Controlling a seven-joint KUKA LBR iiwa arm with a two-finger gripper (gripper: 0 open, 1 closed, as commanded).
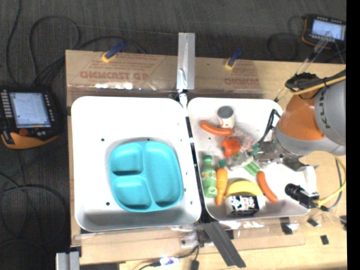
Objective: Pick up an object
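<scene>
On the bench [129, 66] sit two shallow white bins side by side. The left bin [90, 122] carries a turquoise divided tray [146, 174] with three compartments, lying a little toward the bin's near side. The right bin [292, 204] holds a cluster of toy foods: a small grey-topped can [225, 115] near the far wall, a red sausage [216, 129] just in front of it, a red pepper or tomato shape [231, 146] below that, a green corn-like piece [208, 175] along the left wall, an orange carrot [221, 180] just beside it, a yellow banana [246, 187], a black-and-white carton [243, 205] touching the banana's near edge, and a second small orange-red piece [267, 186] to the right of the banana. The arm comes in from the right with its orange band [298, 122] over the bin's right side, and the end effector [257, 152] sits low among the items, just right of the red pepper shape and near a small green piece [251, 167]. Its tip is too cluttered and blurred to tell whether it is wide, narrow or gripping anything.
</scene>
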